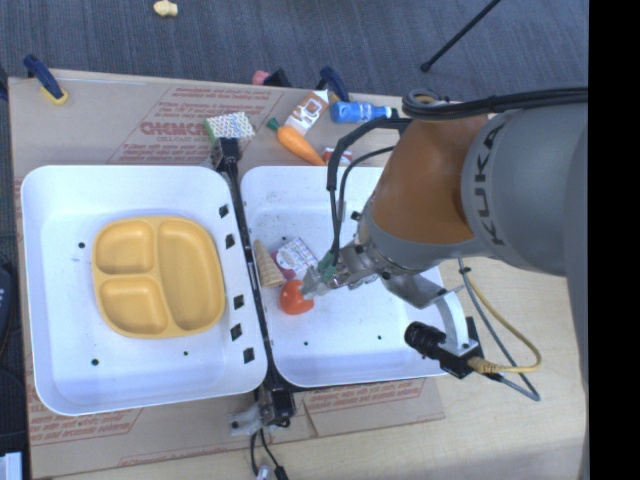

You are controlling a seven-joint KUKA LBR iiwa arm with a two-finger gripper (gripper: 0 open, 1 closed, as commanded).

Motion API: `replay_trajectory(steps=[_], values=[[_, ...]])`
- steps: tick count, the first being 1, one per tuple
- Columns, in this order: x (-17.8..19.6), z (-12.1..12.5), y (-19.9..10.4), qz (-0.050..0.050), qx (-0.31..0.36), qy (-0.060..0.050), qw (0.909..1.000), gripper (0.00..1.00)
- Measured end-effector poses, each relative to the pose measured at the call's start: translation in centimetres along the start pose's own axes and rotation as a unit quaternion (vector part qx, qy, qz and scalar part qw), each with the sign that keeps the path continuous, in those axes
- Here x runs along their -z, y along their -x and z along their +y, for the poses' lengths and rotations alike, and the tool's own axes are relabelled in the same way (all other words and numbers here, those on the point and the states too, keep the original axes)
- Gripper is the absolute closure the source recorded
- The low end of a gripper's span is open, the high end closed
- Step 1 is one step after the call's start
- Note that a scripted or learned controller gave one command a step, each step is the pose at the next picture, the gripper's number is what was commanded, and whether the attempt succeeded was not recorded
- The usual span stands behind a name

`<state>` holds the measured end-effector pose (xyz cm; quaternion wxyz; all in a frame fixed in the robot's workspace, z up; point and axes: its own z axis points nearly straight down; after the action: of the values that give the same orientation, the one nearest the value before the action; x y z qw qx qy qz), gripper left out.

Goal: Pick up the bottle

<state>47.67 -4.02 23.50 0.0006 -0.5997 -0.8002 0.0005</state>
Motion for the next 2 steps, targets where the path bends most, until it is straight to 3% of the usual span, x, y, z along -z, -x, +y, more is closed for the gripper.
replay_trajectory(steps=[1, 2], values=[[-2.5, 0.6, -2.6, 0.001, 0.059, -0.002, 0.9983, 1.0], [3.1, 2.4, -8.2, 0.0, -0.032, -0.001, 0.9995, 1.0]])
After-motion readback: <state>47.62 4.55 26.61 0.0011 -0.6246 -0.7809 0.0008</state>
